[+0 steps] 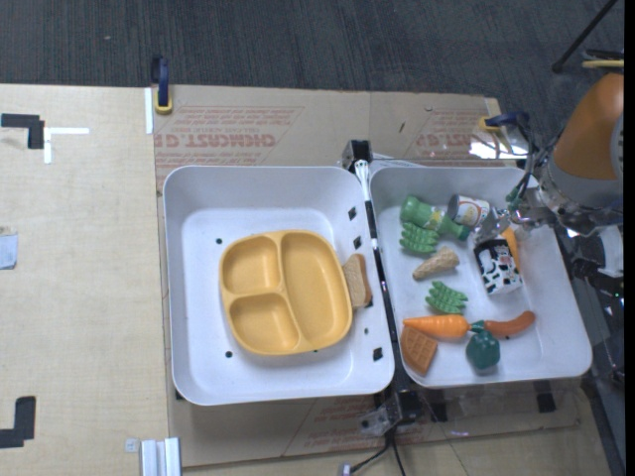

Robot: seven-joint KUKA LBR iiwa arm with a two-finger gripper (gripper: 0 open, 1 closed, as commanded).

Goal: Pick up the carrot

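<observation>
Robotics lab, plywood bench (69, 315) with clamps (160, 84), taped cardboard (298, 127), two white bins (189, 296), cables (397, 434)

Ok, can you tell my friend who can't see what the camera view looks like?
An orange toy carrot with a green top lies in the right shallow white bin among other toy foods. The left shallow white bin holds a yellow three-section plastic plate, and the grey-and-orange robot arm reaches in from the right.

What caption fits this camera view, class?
Carrot lies among toy foods in the right bin; arm waits at its far corner.
</observation>
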